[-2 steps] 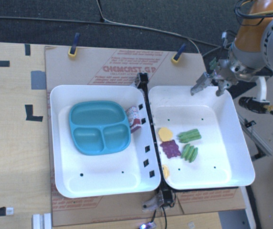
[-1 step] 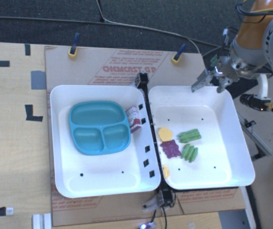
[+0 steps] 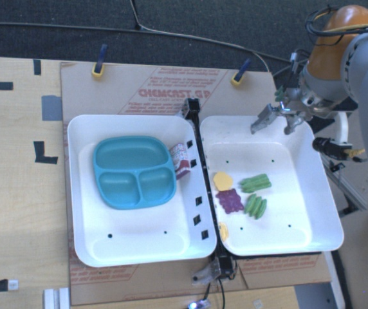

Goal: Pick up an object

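Camera view: arm (image 3: 348,50) reaches in from the right, over the far right corner of the right bin (image 3: 300,237).
Progress: nothing picked yet; judging by this, approach, descent, grasp and lift all remain.
Gripper (image 3: 276,125): above the bin's far rim, well apart from the toys.
Fingers (image 3: 261,122): spread open, with nothing between them and touching nothing.
Candidates: yellow piece (image 3: 222,181), purple piece (image 3: 230,201) and two green pieces (image 3: 255,184) (image 3: 256,206), clustered near the right bin's middle-left floor.
Left bin (image 3: 81,237): teal tray (image 3: 134,172) with a small can (image 3: 181,159) just beside its right edge.
Nearest target: probably the upper green piece.
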Controlling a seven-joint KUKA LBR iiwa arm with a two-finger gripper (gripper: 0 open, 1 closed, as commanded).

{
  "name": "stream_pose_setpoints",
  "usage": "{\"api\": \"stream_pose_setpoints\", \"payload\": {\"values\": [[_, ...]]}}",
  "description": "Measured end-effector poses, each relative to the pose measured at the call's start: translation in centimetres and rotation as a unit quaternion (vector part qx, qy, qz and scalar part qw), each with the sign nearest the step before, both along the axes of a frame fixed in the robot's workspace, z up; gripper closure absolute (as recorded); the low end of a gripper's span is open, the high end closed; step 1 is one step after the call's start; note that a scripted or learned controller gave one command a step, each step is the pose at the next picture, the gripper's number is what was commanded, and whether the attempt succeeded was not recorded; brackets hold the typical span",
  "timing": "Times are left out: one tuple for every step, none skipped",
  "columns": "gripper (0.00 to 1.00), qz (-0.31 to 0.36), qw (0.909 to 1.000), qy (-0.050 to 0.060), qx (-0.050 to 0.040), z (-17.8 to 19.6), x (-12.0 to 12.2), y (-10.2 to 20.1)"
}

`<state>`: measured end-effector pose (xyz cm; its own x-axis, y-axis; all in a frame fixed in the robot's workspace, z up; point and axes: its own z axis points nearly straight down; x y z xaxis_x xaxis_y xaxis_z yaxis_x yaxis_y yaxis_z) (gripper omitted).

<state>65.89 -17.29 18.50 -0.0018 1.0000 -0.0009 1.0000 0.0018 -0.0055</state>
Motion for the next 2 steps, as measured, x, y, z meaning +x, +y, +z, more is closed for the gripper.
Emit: {"api": "stream_pose_setpoints", "payload": {"values": [[0.00,0.000,1.0000,0.001,0.0004,-6.2,0.5,0.5],[0.00,0.001,1.0000,-0.003,-0.0010,-10.2,0.5,0.6]]}}
